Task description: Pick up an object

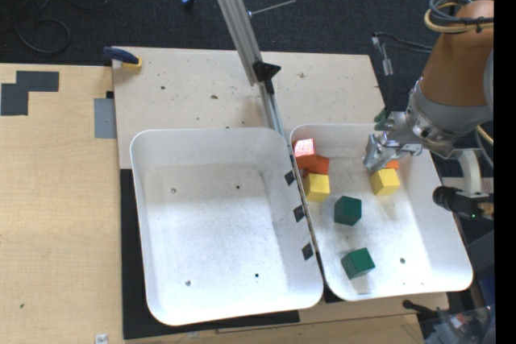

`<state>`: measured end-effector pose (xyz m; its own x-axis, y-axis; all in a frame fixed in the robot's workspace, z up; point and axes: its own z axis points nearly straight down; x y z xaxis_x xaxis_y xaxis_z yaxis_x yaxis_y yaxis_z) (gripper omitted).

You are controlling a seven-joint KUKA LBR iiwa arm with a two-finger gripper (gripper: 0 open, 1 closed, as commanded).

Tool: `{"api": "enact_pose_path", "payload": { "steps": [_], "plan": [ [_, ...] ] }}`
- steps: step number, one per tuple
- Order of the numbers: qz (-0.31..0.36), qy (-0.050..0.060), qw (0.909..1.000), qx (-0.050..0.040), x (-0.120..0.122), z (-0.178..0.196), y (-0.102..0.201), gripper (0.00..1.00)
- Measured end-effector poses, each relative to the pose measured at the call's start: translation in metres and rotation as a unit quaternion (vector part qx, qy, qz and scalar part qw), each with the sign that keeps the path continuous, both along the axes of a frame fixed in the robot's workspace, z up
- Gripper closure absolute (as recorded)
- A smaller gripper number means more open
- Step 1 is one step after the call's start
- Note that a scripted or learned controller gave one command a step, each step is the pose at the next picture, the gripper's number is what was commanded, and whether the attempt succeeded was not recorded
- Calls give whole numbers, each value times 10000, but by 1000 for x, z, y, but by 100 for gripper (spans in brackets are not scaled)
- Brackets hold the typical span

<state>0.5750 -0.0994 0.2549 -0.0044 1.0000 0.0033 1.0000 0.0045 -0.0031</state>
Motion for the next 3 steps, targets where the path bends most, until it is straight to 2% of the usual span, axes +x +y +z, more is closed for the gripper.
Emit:
{"api": "enact_pose_path", "payload": {
  "steps": [1, 2, 3],
  "plan": [
    [1, 5, 10000, 0, -5, 5, 53, 100],
    [-3, 11, 10000, -7, -16, -4, 97, 100],
    [-6, 18, 10000, -9, -14, -15, 141, 100]
  ]
}}
